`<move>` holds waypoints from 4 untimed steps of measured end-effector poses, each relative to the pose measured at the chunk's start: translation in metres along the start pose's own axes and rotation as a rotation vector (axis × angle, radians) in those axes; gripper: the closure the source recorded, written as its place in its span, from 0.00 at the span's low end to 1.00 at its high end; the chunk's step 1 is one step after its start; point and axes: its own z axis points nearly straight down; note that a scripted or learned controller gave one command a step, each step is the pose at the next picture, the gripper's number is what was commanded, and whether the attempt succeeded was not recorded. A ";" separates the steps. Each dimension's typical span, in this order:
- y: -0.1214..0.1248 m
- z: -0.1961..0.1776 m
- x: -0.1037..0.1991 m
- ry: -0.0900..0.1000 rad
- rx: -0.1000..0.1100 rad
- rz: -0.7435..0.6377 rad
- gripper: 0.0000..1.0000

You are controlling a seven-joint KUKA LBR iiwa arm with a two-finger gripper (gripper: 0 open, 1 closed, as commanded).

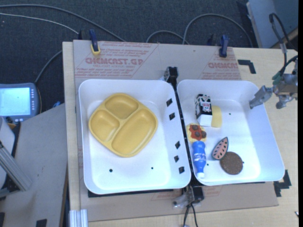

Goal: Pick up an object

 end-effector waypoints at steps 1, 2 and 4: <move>0.002 0.044 0.006 0.002 0.005 0.000 0.00; -0.008 0.099 0.011 0.003 0.006 0.001 0.00; -0.010 0.147 0.007 0.000 -0.002 0.001 1.00</move>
